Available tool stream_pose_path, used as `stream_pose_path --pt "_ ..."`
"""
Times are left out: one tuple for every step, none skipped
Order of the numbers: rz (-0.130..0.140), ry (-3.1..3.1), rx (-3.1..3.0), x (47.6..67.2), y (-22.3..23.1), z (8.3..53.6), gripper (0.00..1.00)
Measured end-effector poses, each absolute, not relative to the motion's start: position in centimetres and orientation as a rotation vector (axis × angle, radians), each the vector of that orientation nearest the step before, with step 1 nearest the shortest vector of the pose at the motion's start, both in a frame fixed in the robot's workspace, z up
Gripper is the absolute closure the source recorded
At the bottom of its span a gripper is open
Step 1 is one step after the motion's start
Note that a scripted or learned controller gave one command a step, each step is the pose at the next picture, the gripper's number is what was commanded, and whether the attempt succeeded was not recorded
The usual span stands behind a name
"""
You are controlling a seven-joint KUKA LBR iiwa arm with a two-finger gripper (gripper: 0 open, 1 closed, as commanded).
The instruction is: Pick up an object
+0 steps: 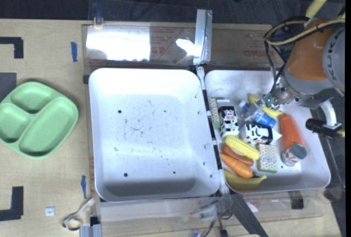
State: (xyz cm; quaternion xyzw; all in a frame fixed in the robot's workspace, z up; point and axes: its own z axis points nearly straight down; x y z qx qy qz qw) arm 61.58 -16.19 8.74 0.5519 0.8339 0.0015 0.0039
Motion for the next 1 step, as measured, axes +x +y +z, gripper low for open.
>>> stream_pose_path --pt "0.010 2.607 1.731 61.69 -16.31 9.85 1.00"
